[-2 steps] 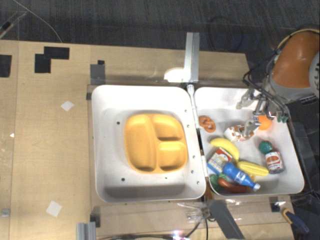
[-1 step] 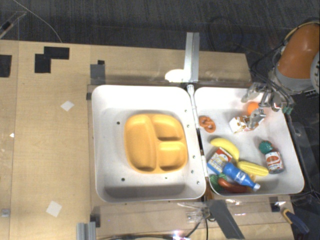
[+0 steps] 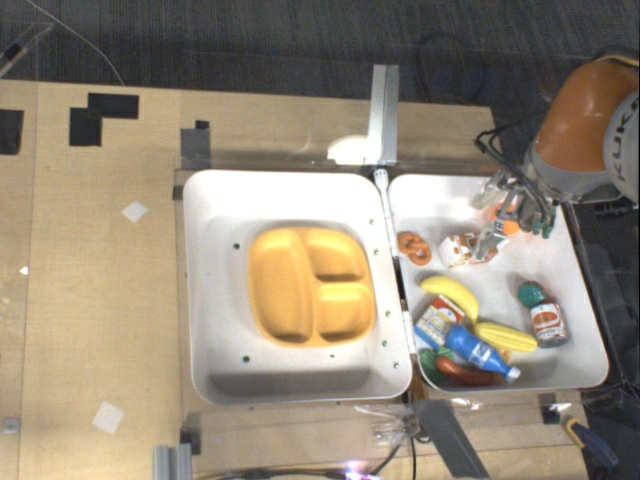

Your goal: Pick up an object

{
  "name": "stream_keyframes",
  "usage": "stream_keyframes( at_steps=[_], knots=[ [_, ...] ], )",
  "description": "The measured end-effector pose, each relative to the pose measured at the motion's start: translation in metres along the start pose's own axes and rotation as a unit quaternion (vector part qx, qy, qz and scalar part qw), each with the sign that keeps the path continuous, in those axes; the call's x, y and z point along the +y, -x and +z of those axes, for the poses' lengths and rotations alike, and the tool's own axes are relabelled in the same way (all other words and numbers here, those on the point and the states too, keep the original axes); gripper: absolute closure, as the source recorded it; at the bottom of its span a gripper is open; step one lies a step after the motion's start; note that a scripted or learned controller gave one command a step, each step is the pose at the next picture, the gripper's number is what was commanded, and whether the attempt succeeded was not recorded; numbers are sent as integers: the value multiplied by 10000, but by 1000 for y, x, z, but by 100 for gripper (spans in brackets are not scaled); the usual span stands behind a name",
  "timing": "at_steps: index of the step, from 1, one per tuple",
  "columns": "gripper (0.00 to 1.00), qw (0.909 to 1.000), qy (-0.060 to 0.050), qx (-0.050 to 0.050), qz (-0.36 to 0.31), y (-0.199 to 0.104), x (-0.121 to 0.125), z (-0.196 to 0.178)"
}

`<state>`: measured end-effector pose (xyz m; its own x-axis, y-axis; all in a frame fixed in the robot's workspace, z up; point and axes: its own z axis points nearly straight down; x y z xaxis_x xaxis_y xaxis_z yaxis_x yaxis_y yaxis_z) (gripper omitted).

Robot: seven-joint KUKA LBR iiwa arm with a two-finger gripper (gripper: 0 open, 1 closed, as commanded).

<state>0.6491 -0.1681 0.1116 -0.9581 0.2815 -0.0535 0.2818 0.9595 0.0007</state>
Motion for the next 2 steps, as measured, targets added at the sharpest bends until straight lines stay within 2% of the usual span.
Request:
stream_keyframes(
  at_steps=[1,2],
  knots=[
    [0,9723,-7,133,2334,21,-26,-3],
    [0,9525,22,-17,3047,-61,-7,-3]
  ],
)
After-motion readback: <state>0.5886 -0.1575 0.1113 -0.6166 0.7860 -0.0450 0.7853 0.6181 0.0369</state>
